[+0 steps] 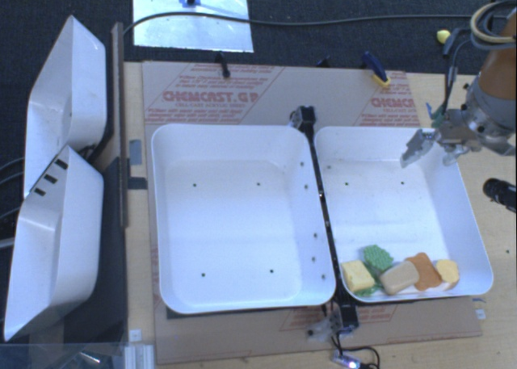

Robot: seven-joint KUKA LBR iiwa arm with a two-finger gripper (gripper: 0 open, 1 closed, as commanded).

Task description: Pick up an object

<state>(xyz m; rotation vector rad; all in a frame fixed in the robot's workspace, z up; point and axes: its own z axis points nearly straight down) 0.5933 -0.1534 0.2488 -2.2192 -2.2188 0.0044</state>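
Observation:
Several small objects lie bunched along the front edge of the right bin [380, 202]: a yellow block [358, 276], a green textured piece [376, 257], a beige block [398, 278], an orange piece [424, 270] and a second yellow piece [447, 271]. My gripper [434, 150] hangs over the bin's far right corner, well behind the objects. It is open, with nothing between its fingers.
The left bin [234, 222] sits beside the right one, with a black divider [319, 198] between them. Spare white bins [56, 198] lean at the far left. A metal plate [192, 4] and a cable lie behind the bench.

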